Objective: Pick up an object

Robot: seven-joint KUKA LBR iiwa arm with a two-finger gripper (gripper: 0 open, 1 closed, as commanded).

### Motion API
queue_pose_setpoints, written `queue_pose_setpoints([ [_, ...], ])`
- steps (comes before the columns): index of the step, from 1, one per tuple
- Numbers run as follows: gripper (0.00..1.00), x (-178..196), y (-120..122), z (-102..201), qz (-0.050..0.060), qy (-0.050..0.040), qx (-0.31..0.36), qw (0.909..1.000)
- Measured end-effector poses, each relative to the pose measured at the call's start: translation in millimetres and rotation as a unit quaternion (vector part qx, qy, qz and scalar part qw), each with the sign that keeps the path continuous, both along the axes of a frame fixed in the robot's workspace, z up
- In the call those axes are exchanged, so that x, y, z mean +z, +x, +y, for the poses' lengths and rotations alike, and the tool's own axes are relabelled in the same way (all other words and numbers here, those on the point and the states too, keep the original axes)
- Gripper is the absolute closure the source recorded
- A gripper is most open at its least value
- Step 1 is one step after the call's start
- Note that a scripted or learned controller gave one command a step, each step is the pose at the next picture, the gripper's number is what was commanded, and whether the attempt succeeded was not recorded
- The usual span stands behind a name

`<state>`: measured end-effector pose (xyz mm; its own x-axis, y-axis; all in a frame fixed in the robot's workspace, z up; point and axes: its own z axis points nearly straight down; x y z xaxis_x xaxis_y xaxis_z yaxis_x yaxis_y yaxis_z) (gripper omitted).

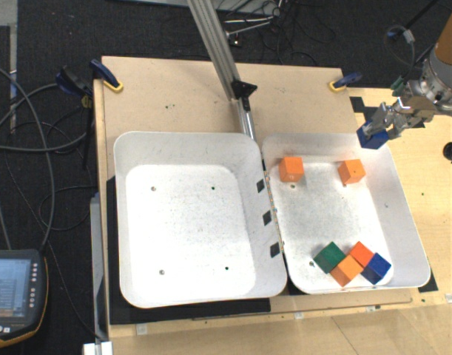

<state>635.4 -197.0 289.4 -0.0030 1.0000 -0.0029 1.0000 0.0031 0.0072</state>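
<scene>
My gripper [379, 126] hangs over the far right corner of the right bin [403, 220], raised above it, and its fingers are shut on a blue block [371, 136]. Inside that bin, two orange cubes [291, 168] [351, 171] lie near the far side. In the near right corner a green cube [330, 257], two more orange cubes [361, 254] [347, 271] and a blue cube [376, 268] sit bunched together.
The left bin [137, 198] lies beside the right one, their rims meeting at the middle. A slanted metal pole [218, 43] reaches down to the bins' far junction. Clamps [107, 76] [344, 82] hold the board's far corners.
</scene>
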Motion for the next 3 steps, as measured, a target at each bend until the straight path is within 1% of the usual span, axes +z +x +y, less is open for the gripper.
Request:
queue_pose_setpoints([
  [1, 1.00, -1.9, 1.3, 59.5, 0.004, 0.0024, 0.003, 1.0000],
  [2, 1.00, -21.1, 11.9, 116.1, 0.005, 0.0026, 0.003, 1.0000],
  [3, 1.00, -23.5, 27.8, 167.2, 0.003, 0.0019, 0.003, 1.0000],
])
